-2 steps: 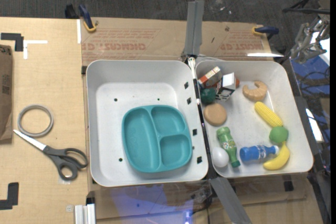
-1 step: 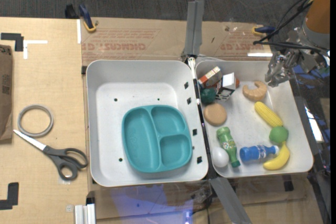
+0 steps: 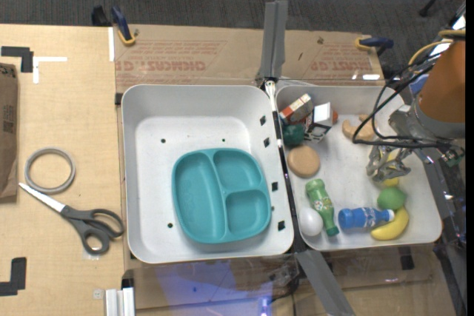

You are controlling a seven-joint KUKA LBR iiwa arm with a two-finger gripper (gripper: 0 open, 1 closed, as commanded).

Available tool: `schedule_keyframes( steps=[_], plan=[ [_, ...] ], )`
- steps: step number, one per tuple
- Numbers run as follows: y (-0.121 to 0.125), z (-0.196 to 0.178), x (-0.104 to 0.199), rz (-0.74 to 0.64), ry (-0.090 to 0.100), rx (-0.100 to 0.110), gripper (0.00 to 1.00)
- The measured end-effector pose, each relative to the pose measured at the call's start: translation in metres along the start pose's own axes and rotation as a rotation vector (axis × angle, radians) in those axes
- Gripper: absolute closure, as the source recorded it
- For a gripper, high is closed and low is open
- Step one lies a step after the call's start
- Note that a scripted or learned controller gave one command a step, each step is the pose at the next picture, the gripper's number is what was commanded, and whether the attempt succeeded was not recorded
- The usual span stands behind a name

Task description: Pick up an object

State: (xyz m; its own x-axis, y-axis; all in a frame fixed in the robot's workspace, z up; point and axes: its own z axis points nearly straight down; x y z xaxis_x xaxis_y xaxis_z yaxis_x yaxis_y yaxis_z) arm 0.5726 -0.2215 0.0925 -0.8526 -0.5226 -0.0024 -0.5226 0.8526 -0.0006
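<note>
The right bin [image 3: 422, 233] holds several small objects. Along its front lie a yellow banana [image 3: 392, 226], a blue bottle [image 3: 364, 218], a green bottle [image 3: 320, 203] and a white egg [image 3: 309, 223]. A green lime [image 3: 391, 198] sits just behind the banana. My gripper [image 3: 385, 165] hangs low over the right part of this bin, directly behind the lime, with a bit of yellow showing at its lower edge. A tan round piece [image 3: 303, 160] lies near the bin's left wall. Small boxes [image 3: 300, 109] and a dark green item [image 3: 294, 134] sit at the back left.
The left bin [image 3: 148, 122] holds a teal divided plate [image 3: 222, 195]. Scissors [image 3: 81, 218] and a tape roll [image 3: 49, 169] lie on the bench to the left. Cables [image 3: 385, 111] loop from the arm over the right bin's back corner.
</note>
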Motion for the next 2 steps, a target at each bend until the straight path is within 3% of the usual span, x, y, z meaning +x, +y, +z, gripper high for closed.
schedule_keyframes(
  steps=[1, 2],
  plan=[
    [-0.0041, -0.1618, -0.0095, -0.074, -0.003, 0.002, 1.00],
    [-0.0040, -0.1614, -0.0094, -0.074, -0.003, 0.001, 0.00]
  ],
)
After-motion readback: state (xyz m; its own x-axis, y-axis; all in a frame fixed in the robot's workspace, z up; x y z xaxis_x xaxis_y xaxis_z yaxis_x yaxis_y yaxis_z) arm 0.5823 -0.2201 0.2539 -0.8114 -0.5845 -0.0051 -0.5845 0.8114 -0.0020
